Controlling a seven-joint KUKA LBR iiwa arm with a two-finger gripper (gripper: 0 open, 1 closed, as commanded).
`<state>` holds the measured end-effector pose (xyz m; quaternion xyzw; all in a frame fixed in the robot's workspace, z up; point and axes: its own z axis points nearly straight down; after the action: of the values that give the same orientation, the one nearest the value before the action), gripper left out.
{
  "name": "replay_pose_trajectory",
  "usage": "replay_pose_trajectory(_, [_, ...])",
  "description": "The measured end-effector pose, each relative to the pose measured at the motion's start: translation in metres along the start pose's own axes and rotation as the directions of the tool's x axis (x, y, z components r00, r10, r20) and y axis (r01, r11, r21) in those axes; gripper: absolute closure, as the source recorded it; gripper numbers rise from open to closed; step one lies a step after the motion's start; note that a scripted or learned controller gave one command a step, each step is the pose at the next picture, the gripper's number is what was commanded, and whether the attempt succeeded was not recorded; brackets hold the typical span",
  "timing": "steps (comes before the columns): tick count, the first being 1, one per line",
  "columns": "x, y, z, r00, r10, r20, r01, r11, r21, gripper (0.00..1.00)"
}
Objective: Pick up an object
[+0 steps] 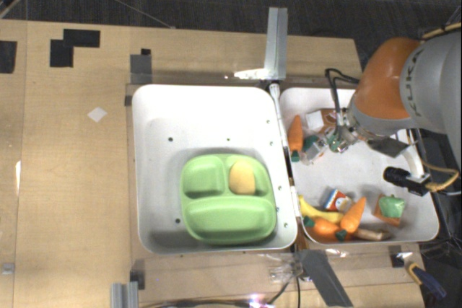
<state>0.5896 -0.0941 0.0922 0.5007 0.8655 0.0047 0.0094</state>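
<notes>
My gripper (336, 138) hangs low over the upper middle of the right bin (426, 227), just right of a small teal and white toy (312, 146) and an upright orange carrot (295, 132) at the bin's left wall. At the bin's front lie a banana (315, 210), two more carrots (353, 213), a small red-white-blue piece (334, 198) and a green toy (390, 206). The fingers are too small and cluttered to read.
The left bin (155, 112) holds a green compartment plate (227, 198) with a yellow round fruit (242, 177) in its upper right section. A metal post (276, 40) stands behind the divider between the bins. A black part (404, 179) juts from the arm.
</notes>
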Motion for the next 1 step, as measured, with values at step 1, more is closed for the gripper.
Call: replay_pose_trajectory(1, [-0.0359,0.0408,0.0033,0.989,0.140,-0.041,-0.138,0.989,0.060,0.00])
